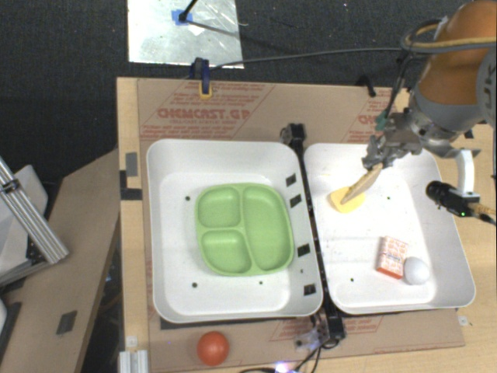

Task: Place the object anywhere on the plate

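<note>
Reaching in over the right-hand shallow white bin, the grey arm with its orange band carries the two-finger gripper above the bin's upper half. From it a thin tan stick-like piece slants down to a flat yellow rounded object lying on the bin floor near the inner wall. You cannot tell from this slant whether that stick is part of the yellow object or part of the tool, nor how the claw is set, so treat the grasp as unproven.

If the yellow piece is your object, judge it light, thin and fairly stiff, probably a plastic toy. It lies low against the floor, so a pinch from above has little to bite on; the raised stick end, if it belongs to it, looks like the better hold. Expect it to swing or slip when lifted by one end.

The green three-compartment plastic plate sits in the middle of the left-hand white bin, well apart from the object, across the divide between bins.

Elsewhere in the right bin, a small red and white box rests beside a white ball near the lower corner. An orange ball lies on the bench in front of the bins.
</note>
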Motion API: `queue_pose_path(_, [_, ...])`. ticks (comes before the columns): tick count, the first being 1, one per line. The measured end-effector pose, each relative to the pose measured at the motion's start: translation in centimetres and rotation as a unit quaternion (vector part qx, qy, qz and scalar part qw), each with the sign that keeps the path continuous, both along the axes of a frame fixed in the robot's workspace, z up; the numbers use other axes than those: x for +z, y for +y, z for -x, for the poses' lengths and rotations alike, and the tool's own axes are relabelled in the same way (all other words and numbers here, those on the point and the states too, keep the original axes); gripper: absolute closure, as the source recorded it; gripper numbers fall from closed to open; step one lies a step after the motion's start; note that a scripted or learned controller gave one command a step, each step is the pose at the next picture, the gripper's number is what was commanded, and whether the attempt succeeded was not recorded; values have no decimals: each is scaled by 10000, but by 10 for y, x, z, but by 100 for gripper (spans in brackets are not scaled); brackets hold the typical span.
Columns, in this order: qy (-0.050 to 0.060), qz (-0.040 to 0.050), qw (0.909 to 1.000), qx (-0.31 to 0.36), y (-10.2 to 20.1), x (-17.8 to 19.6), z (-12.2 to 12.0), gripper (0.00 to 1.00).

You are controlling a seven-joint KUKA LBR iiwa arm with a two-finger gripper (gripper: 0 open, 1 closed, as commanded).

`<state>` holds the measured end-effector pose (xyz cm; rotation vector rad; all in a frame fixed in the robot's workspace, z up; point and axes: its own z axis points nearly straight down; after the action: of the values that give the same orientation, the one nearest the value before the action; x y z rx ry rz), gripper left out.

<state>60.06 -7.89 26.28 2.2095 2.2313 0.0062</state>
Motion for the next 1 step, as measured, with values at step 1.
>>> queue_pose_path(1, [11, -2, 10000, 3, 60, -13, -8, 100])
